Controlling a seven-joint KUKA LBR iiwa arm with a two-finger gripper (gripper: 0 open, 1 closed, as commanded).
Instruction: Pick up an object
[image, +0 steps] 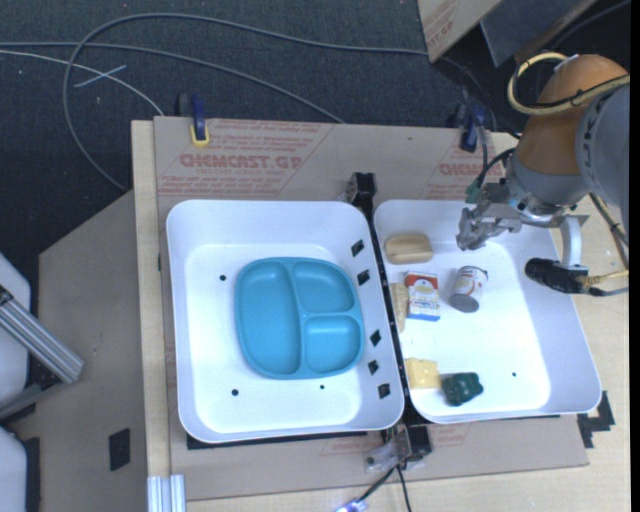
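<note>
A pale board worktop (250, 150), printed with red lettering, carried two shallow white bins of smooth, round-cornered plastic. The left bin (190, 300) held a glossy blue plate (298, 315) divided into three wells. The right bin (540, 340) held everything small enough to lift.

The grey arm (565, 120), with its orange band, reached in from the upper right of the frame. Its hand (476, 232) hung over the upper part of the right bin. Whether the hand was released or clenched could not be told at this slant, and nothing was seen in its grasp.

By that showing, the pick had not yet been made, and every candidate lay on the bin floor.

- A tan oval piece (408, 246), matte and rounded like a bread roll, sat just left of the hand.
- A small red, white and blue carton (424, 297), flat-sided and printed, lay below the tan piece.
- A short metal can (466, 287) stood tilted just right of the carton, almost beneath the hand.
- A yellow block (421, 373) with soft-looking edges lay near the lower rim.
- A dark green lump (461, 388) with an uneven surface lay beside the yellow block.

The descent, the grasp and the lift all appeared to remain.
</note>
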